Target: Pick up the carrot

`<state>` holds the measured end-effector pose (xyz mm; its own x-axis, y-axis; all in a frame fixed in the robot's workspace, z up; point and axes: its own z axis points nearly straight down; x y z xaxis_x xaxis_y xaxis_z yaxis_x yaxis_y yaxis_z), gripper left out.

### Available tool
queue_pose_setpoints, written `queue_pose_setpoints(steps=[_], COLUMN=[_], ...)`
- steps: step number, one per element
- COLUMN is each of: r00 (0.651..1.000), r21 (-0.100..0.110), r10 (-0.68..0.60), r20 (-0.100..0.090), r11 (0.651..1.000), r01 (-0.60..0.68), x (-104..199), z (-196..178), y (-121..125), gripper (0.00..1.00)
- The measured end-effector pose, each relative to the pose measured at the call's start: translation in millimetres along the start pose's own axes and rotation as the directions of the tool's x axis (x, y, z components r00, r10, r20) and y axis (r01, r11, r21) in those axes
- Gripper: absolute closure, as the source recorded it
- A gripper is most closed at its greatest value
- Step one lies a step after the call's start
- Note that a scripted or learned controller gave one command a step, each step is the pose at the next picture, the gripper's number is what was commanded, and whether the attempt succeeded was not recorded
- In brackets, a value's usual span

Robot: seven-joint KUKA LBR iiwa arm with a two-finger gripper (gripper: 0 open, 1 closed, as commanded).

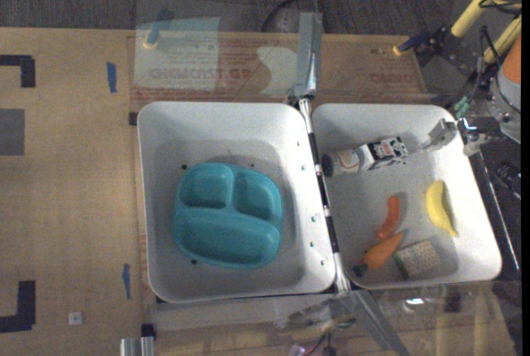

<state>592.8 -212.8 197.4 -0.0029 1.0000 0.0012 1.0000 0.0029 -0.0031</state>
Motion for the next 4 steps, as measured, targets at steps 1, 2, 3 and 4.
queue_pose_setpoints(steps=[1,2,3,4], r00=[1.0,0.97,0.987,0.986], r21=[0.0,0.003,-0.006,-0.011], r10=[0.022,0.243,0.163,0.168], r20=[0.0,0.0,0.0,0.004], r11=[1.0,0.97,0.987,0.986], r01=[-0.022,-0.243,-0.163,-0.168], x=[35.3,92.0,109.2,105.9], z=[9.6,64.5,111.1,103.0], y=[-43.1,-113.6,-111.5,-110.2], gripper=[0.0,0.0,0.0,1.0])
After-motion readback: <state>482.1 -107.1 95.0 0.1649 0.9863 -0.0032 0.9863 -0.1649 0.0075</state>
